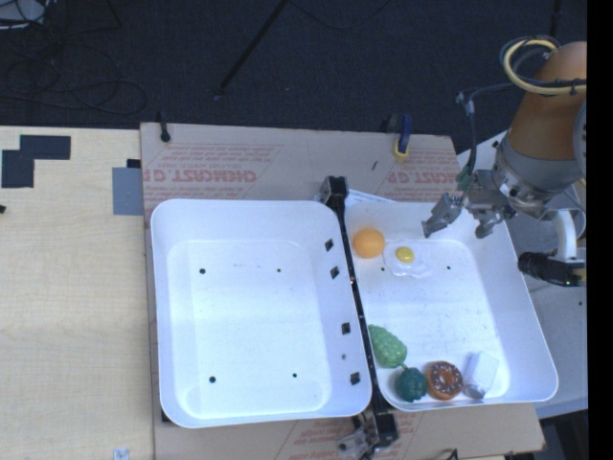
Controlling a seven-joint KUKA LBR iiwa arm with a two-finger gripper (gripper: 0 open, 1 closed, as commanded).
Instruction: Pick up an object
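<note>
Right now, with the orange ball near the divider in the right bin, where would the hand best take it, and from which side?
Probably across the widest part of the orange ball, coming straight down. It is round, so no side is better by shape, but the bin divider lies close on its left and the fried egg toy to its right, so placing the fingers toward the far and near sides seems safest.

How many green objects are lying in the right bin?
2. The light green object lies by the divider; the dark green object lies just below it, beside the donut. None seems hidden.
</note>
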